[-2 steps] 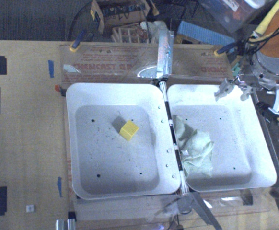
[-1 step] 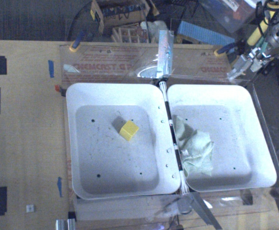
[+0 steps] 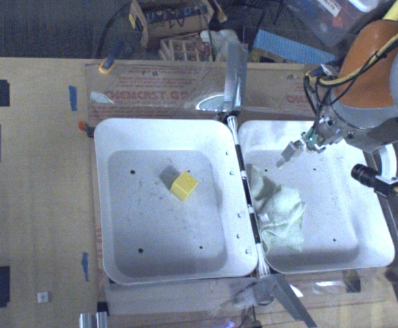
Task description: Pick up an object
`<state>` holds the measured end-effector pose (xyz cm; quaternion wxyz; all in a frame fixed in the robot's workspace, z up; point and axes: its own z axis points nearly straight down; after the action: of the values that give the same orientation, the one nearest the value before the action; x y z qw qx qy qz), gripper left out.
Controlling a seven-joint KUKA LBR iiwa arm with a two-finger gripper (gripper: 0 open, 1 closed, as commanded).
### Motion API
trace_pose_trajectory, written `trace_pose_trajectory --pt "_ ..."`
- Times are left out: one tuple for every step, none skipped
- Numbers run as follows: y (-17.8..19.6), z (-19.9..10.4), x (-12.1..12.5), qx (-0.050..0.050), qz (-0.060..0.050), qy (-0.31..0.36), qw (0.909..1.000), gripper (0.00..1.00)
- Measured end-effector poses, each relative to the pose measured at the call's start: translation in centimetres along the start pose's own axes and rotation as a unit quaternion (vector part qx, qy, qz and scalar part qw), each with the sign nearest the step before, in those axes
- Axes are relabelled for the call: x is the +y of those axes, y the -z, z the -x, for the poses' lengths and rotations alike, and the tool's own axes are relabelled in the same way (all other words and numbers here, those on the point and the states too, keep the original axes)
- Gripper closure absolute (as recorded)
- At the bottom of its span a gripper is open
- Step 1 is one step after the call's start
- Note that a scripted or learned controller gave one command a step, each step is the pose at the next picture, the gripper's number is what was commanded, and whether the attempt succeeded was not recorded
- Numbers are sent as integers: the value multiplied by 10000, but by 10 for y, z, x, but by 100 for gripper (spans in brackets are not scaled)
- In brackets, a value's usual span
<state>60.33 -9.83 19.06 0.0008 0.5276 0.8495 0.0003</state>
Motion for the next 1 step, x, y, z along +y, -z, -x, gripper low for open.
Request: trace_pose_trajectory --pt "57 -98 84 -9 19 715 9974 0"
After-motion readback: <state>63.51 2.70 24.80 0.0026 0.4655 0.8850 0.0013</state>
